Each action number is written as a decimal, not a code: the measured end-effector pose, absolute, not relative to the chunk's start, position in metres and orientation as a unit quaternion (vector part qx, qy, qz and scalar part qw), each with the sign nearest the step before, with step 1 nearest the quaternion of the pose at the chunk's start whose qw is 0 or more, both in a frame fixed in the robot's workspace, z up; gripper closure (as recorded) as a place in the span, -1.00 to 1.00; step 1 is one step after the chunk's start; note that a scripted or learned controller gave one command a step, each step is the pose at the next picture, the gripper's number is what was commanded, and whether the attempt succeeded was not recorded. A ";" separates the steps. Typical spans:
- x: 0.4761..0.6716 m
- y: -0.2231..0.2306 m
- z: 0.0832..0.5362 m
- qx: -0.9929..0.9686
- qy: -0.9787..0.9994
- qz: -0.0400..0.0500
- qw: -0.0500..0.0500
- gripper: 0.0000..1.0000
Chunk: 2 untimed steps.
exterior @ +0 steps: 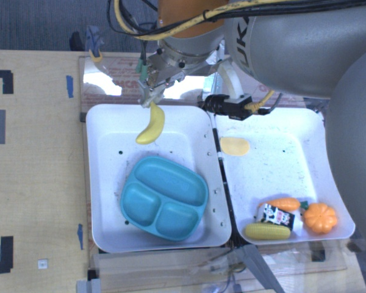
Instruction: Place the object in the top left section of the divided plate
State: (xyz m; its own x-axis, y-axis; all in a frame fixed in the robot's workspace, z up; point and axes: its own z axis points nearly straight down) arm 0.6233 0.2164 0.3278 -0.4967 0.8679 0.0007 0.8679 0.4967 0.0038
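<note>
Yellow banana pinched by its top end between the fingers of the gripper, hanging straight below it over the left bin (held high, probably to clear the bin walls). Blue divided plate lower still, below the gripper and slightly right. Off to its right, in the other bin: corn, small pumpkin, pale disc.

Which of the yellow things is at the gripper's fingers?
The banana, hanging from the gripper over the left bin. The pale yellow disc and the corn cob lie in the right bin.
</note>
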 end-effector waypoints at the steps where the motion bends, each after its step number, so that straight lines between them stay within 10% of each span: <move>1: 0.668 0.156 0.320 0.448 0.894 0.001 0.003 1.00; 2: 0.666 0.150 0.264 0.688 0.725 -0.003 -0.002 1.00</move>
State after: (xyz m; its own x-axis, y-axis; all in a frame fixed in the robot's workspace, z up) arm 0.6658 0.1495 0.2640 -0.0521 0.9986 -0.0010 0.9986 0.0521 -0.0066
